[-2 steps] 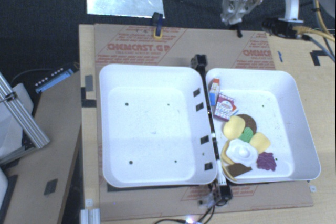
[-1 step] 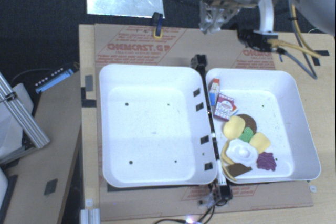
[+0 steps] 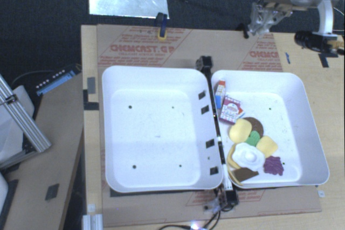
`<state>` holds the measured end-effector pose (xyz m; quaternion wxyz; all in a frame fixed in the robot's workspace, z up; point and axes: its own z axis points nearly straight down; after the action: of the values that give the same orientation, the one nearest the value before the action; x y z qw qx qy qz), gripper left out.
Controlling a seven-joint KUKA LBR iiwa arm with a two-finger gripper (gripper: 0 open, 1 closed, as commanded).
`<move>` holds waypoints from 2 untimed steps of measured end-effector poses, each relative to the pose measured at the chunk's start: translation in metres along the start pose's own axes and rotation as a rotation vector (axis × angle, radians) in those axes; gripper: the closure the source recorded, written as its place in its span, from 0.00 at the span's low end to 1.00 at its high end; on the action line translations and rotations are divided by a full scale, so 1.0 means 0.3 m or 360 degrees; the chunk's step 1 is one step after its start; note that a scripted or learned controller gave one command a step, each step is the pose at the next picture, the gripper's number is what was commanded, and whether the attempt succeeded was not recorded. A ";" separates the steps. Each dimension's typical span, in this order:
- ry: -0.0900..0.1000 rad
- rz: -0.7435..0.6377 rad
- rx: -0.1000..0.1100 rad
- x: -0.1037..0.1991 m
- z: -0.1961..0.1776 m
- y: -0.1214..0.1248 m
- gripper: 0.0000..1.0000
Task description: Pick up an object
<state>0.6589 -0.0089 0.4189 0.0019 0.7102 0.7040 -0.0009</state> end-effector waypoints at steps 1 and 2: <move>0.0008 -0.0025 -0.0004 0.107 -0.074 -0.086 1.00; -0.0004 0.0005 -0.0005 -0.401 -0.092 0.035 1.00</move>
<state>0.6682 -0.1292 0.4471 0.0039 0.7113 0.7029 -0.0007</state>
